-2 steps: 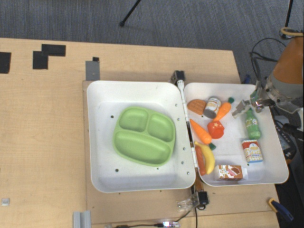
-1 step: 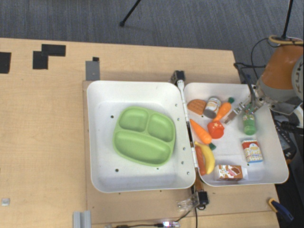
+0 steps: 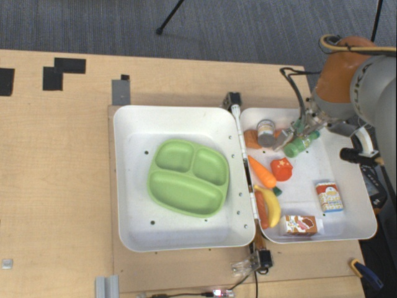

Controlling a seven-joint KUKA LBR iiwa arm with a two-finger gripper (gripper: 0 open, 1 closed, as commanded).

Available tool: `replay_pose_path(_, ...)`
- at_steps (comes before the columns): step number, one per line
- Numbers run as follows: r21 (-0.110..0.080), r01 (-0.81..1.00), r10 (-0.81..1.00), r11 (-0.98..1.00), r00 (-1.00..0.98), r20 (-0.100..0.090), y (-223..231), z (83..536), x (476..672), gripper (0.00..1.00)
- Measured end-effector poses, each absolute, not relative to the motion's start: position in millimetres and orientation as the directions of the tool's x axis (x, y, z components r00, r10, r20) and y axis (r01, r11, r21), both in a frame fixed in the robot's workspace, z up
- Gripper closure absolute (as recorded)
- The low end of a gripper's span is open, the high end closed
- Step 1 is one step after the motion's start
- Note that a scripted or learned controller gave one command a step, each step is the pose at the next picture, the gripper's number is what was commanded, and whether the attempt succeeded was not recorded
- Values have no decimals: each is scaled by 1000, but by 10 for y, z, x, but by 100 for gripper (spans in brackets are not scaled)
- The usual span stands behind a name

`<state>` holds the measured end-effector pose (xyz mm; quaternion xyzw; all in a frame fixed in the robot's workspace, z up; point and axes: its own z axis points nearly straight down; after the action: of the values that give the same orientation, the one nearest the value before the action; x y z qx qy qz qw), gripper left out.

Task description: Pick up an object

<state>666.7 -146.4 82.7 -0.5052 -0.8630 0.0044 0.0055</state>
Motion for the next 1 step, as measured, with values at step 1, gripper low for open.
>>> replay_pose_path(1,-11,779,779,627,-626,23,-2031,828,6643,0)
